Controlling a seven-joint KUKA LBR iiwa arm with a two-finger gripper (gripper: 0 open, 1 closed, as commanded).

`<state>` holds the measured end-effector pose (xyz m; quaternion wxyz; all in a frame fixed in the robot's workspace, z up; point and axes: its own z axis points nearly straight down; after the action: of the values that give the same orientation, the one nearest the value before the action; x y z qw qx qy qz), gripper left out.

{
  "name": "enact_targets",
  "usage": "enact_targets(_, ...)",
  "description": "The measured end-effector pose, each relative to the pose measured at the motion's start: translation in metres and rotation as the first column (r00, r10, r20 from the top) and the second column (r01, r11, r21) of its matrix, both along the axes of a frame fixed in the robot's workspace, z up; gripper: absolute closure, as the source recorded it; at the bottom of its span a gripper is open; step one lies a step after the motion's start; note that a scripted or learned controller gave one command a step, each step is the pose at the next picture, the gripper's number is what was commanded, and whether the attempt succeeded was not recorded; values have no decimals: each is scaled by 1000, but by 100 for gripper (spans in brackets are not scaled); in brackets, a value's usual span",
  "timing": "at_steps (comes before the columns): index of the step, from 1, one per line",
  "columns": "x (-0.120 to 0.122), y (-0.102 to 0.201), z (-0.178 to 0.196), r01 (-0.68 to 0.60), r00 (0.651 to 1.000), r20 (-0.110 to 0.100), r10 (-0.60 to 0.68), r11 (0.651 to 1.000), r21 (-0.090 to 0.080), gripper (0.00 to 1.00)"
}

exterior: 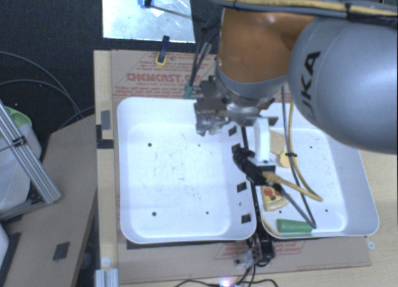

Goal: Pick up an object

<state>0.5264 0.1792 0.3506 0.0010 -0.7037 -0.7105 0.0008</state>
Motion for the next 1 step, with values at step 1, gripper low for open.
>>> enact_targets(1,51,-16,-110,11,1000,-2,-11,1000,-4,100)
